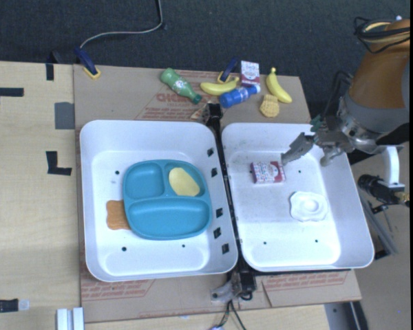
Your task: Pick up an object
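In the right bin (344,243) lie a small red and white packet (267,172) near the middle and a white round object (308,206) in front of it. My gripper (309,155) hangs over the bin's back right part, just right of the packet and above the white object. Its two fingers are spread open, with nothing between them. One fingertip (290,154) points toward the packet's right end without clearly touching it.
The left bin (100,253) holds a blue divided plate (166,199) with a yellow piece (184,181) on it, and an orange piece (115,215) beside it. Behind the bins lie a green bottle (179,84), two bananas (278,86), a blue bottle (235,96) and a small box (250,70).
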`<action>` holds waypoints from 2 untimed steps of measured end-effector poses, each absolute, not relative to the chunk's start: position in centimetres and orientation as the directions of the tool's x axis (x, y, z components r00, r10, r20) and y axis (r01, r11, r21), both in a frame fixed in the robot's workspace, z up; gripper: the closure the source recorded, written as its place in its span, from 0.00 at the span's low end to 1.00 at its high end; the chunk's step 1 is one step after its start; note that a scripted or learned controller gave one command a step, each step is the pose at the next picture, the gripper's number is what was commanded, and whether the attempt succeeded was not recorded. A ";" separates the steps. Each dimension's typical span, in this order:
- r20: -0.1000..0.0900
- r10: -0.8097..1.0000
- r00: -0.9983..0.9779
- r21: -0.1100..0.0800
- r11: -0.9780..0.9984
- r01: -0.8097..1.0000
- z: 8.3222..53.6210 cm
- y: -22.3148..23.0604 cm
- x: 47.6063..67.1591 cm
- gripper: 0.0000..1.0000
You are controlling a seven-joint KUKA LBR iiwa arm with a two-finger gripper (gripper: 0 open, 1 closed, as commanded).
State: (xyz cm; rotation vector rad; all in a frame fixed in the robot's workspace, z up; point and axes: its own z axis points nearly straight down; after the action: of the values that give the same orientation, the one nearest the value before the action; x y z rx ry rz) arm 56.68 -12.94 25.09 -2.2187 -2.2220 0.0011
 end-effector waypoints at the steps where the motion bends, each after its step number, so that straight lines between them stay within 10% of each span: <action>1: 0.001 1.000 -0.001 -0.004 0.001 1.000 15.6 -11.2 61.9 0.00; 2: -0.003 1.000 -0.001 0.007 0.001 1.000 9.7 -9.5 63.6 0.00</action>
State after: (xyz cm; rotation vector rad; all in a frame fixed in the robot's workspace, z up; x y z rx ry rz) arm 63.58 -9.51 9.68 -2.2257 -2.2277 -0.0042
